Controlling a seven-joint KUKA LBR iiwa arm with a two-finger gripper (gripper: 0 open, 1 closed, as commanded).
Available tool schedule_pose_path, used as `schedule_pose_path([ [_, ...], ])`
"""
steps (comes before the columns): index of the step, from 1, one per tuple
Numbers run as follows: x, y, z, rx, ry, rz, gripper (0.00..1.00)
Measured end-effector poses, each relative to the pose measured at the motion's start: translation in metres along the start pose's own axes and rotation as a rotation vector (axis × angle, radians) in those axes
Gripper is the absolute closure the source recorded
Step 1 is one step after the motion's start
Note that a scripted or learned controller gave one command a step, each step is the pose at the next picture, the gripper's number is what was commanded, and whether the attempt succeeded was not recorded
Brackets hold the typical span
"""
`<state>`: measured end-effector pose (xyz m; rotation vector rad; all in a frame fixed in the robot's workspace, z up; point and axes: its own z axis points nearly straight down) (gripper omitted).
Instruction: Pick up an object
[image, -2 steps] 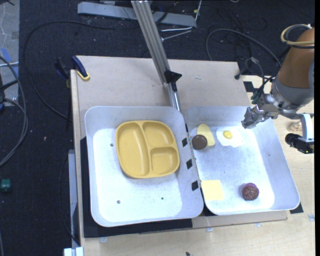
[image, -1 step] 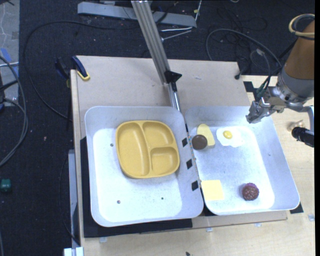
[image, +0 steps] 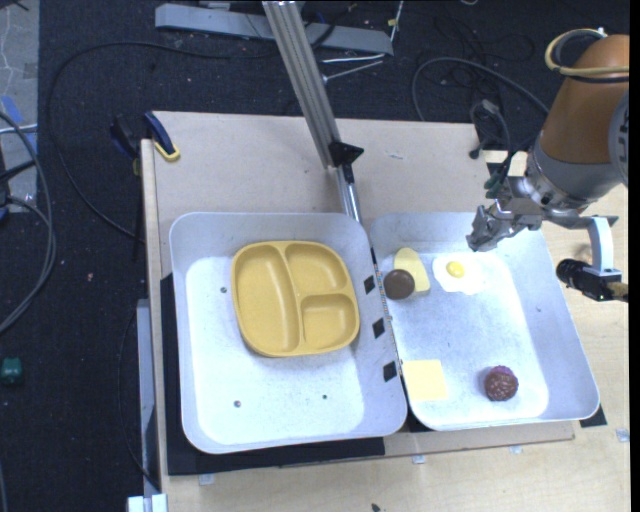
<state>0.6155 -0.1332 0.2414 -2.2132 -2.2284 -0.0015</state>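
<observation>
arm (image: 585, 120): grey, rounded | orange band, yellow cable loop above | hand (image: 484, 233): grey metal

1. A pale wooden bench (image: 250, 160) stands on a dark floor (image: 80, 90) strewn with black cables (image: 70, 180).
2. Two shallow white bins sit side by side on the bench top, their inner edges meeting near the middle.
3. The left bin (image: 200, 330) takes up the bench's left and centre; the right bin (image: 540, 330) reaches almost to the bench's right edge.
4. A black mat (image: 175, 455) shows under the left bin along its left and near edges.
5. A blue and yellow clamp (image: 160, 138) grips the far left corner of the bench.
6. A slanted metal pole (image: 310, 90) crosses the far side of the bench, coming down where the bins meet.
</observation>
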Motion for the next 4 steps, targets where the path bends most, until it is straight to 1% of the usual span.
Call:
schedule_pose_path([
  [1, 0.052, -0.007, 0.012, 0.003, 0.0, 0.0, 1.0],
  [2, 0.117, -0.009, 0.014, 0.002, 0.001, -0.002, 1.0],
  [4, 0.221, -0.02, 0.027, 0.002, 0.0, -0.001, 1.0],
])
